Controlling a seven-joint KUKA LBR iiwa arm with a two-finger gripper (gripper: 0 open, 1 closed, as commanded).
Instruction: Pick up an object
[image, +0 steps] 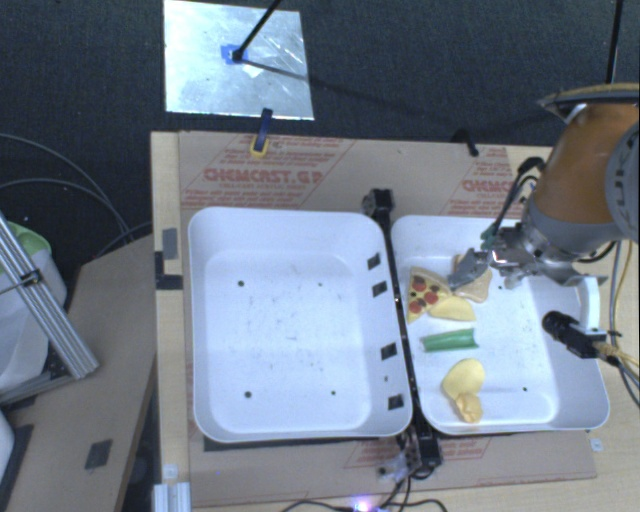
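The right bin (575, 395) holds a toy pizza slice (426, 293) with red dots, a pale yellow piece (452, 310) beside it, a green bean-like piece (449, 341) and a yellow pear-shaped toy (464, 386). My gripper (470, 268) hangs low over the upper middle of this bin, just right of the pizza slice and over a tan piece (480, 288). Nothing shows clearly between its fingers. The arm's orange band (590, 150) is at the upper right.
The left bin (205, 300) lies beside the right one, with a black clip-lined divider (395, 330) between them. Cardboard (300, 165) lies under both bins. A metal sheet (238, 60) sits at the back, and a black fixture (570, 335) juts over the right bin's right side.
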